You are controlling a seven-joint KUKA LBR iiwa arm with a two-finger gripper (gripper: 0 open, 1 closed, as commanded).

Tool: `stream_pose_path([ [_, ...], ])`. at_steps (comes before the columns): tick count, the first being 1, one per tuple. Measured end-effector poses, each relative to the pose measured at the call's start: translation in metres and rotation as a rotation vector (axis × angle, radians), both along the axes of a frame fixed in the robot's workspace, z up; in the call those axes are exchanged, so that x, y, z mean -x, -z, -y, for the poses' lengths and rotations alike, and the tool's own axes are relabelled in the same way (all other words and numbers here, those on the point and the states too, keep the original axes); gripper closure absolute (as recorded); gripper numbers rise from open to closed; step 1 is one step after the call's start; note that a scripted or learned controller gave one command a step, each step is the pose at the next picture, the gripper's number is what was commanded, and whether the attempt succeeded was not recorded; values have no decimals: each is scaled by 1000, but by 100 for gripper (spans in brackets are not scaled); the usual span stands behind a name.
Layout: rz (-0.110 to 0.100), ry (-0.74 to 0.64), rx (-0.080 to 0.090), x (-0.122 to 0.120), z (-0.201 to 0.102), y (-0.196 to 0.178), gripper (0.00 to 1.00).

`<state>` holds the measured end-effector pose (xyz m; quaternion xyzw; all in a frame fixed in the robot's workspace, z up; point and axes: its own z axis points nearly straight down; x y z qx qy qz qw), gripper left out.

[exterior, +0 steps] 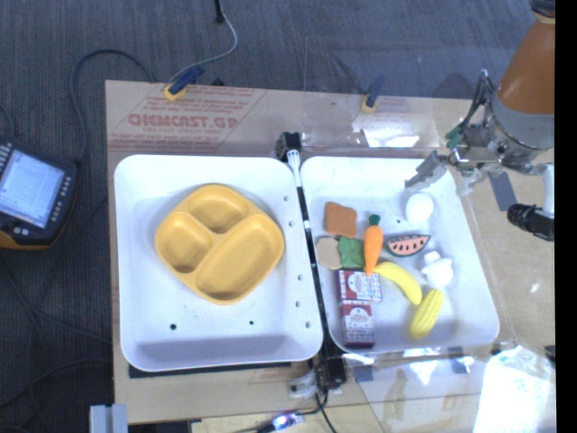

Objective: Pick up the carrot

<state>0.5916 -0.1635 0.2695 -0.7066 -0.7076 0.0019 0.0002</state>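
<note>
Although the right-hand bin [476, 269] is crowded, you can pick out the carrot [371, 246] near its middle, orange with a small green top. It lies flat with its long axis running near to far: the green top points to the far side and the narrow tip to the near side.

Your gripper [431, 168] hangs over the far right part of that bin, at the end of the arm [527, 79] that comes in from the right. Whether it is spread or closed is not something you can tell from this slanted view, and nothing can be seen between its tips. So the carrot lies to the left of the gripper and nearer to you, with the white egg [419, 207] roughly between the two.

Mind the neighbours, because the carrot is hemmed in:
- a brown cookie [340, 219] just to its far left
- a green piece [351, 253] touching or almost touching its left side
- a watermelon slice [407, 244] just to its right
- a banana [399, 280] by its near tip

Judged from this, your move is a diagonal one, leftward and toward the near side, and the closing direction should run left to right across the carrot's narrow width. The yellow plate [219, 242] in the left bin [135, 269] is well apart and plays no part.
</note>
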Motion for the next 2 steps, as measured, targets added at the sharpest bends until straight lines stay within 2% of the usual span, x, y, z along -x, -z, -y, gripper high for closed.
stream_pose_path([
  [1,-15,-107,-6,13,-59,135,0],
  [2,32,20,4,23,-51,173,0],
])
